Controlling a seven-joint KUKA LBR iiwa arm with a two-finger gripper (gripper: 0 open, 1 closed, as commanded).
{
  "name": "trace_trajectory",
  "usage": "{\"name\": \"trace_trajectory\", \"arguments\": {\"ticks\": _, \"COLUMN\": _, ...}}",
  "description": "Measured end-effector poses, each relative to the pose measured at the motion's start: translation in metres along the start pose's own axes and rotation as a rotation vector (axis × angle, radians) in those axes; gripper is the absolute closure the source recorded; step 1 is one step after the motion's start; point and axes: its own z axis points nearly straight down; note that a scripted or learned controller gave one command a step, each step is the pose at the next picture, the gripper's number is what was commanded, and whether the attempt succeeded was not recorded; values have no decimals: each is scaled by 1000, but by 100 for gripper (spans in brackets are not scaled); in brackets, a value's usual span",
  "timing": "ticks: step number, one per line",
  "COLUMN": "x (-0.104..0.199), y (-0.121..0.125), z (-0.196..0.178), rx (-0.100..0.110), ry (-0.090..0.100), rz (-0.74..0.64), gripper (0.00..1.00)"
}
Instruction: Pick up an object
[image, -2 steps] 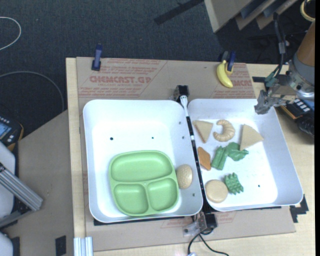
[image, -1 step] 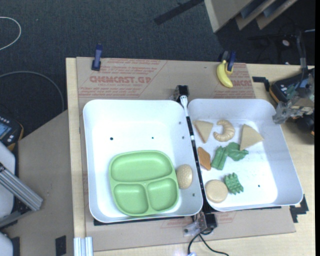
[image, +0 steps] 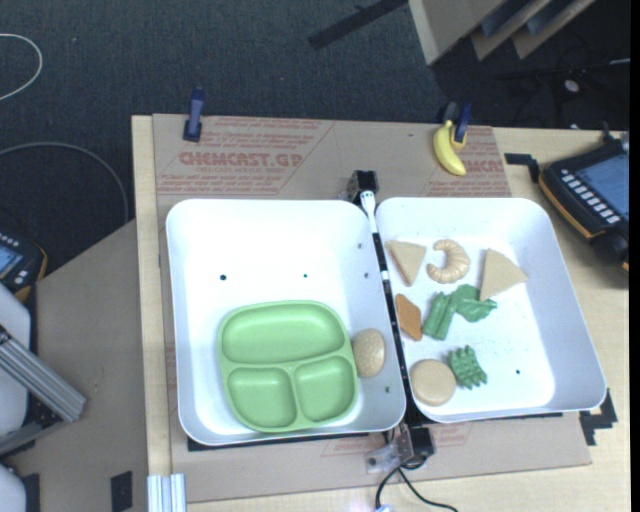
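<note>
The right bin (image: 540, 330) holds several toy foods. A tan wedge (image: 406, 260), a croissant (image: 447, 260) and a second tan wedge (image: 499, 272) lie along its far part. Below them are an orange piece (image: 408, 316), a green stalk (image: 439, 316) touching a leafy green piece (image: 474, 304), a spiky green piece (image: 467, 367) and a round tan biscuit (image: 433, 381). The left bin (image: 200, 260) holds a green divided plate (image: 288, 364), with a tan oval lump (image: 369, 352) beside its right edge.
A yellow banana (image: 450, 150) lies on the brown board (image: 250, 160) behind the right bin. Blue clamps (image: 194, 115) grip the board's far edge. A black and orange handheld unit (image: 595, 190) sits at the right. A metal rail (image: 40, 385) lies at the left.
</note>
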Motion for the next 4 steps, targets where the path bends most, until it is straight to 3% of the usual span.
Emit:
{"name": "trace_trajectory", "arguments": {"ticks": 1, "x": -10, "y": -25, "z": 107, "rx": 33, "ry": 8, "rz": 7, "gripper": 100}}
{"name": "trace_trajectory", "arguments": {"ticks": 2, "x": -52, "y": -60, "z": 260, "rx": 39, "ry": 10, "rz": 11, "gripper": 100}}
{"name": "trace_trajectory", "arguments": {"ticks": 3, "x": -47, "y": -84, "z": 67, "rx": 2, "ry": -3, "rz": 3, "gripper": 100}}
{"name": "trace_trajectory", "arguments": {"ticks": 4, "x": -51, "y": -93, "z": 161, "rx": 30, "ry": 9, "rz": 6, "gripper": 100}}
